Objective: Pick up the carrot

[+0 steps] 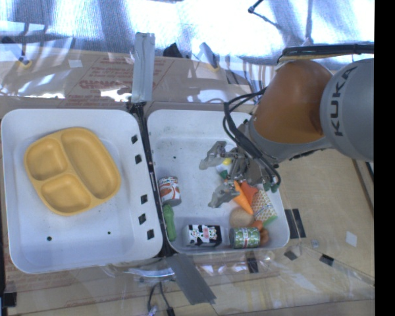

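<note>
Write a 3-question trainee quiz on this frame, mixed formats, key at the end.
1. True or false: the yellow divided plate lies in the same bin as the carrot.
2. Multiple choice: where is the gripper? A) over the left bin B) over the right bin, beside the carrot C) outside both bins
3. Fill in: the small can stands near the right bin's ____ wall.

Key
1. False: the plate is in the left bin, the carrot in the right bin.
2. B; its fingers are spread, with nothing between them.
3. Left, next to the divider between the bins.
</note>
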Robot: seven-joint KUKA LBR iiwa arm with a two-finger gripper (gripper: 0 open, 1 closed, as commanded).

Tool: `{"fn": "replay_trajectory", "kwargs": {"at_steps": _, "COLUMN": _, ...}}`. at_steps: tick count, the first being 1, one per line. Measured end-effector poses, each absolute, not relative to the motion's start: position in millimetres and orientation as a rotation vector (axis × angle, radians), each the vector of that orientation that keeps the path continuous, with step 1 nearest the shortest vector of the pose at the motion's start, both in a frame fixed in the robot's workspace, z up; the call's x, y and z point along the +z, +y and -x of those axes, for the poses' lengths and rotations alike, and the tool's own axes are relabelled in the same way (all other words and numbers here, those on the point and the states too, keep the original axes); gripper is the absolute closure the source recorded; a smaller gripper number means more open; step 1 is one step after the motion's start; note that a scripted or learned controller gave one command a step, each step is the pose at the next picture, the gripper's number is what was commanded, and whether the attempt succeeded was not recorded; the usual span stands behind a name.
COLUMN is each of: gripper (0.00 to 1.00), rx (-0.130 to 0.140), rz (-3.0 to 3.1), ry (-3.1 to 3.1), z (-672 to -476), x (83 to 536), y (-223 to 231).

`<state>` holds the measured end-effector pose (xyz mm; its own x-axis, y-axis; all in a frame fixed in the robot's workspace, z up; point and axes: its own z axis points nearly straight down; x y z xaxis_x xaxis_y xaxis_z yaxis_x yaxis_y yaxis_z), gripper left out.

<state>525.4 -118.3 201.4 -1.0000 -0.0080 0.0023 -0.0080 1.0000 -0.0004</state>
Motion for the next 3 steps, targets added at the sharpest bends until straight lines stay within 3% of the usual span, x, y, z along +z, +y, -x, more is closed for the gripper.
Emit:
{"fn": "replay_trajectory", "kwargs": {"at_steps": 1, "gripper": 0.00, "rx": 0.002, "rz": -0.337, "ry": -3.125, "z": -547.1, "x": 199, "y": -202}}
{"fn": "replay_trajectory", "kwargs": {"at_steps": 2, "gripper": 0.00, "rx": 0.001, "rz": -0.488, "ry": -3.106, "z": -567.7, "x": 92, "y": -208}}
{"fn": "replay_trajectory", "kwargs": {"at_steps": 3, "gripper": 1.00, "rx": 0.002, "rz": -0.500, "ry": -3.108, "z": -569.9, "x": 104, "y": -206}}
